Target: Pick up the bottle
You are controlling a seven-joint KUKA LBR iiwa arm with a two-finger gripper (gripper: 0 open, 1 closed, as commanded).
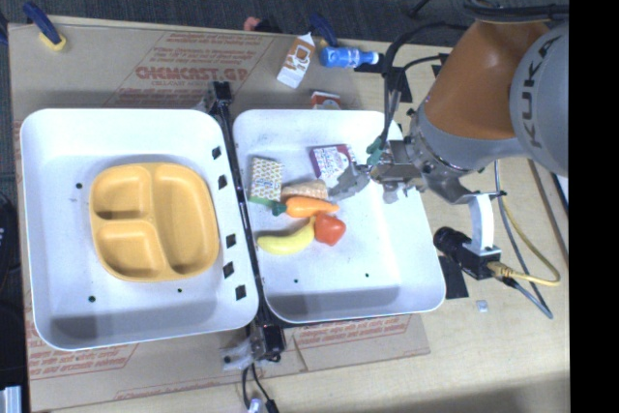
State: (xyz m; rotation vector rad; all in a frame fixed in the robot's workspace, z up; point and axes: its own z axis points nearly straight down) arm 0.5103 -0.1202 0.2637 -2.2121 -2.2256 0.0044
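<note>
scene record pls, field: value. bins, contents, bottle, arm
left bin: yellow divided tray
right bin: banana, carrot, red tomato, checkered packet, purple packet
bottle: blue, lying on the cardboard behind the right bin, outside both bins
carton: left of the bottle, also outside
gripper: over the right bin near the purple packet, far from the bottle
holding: nothing seen

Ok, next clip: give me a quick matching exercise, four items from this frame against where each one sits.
Items:
1. yellow divided plate
2. banana
3. blue bottle
4. gripper

Places:
A. on the cardboard behind the bins
B. in the left bin
C. over the right bin, beside the purple packet
D. in the right bin, just in front of the carrot

Pairs: 1-B, 2-D, 3-A, 4-C
</note>
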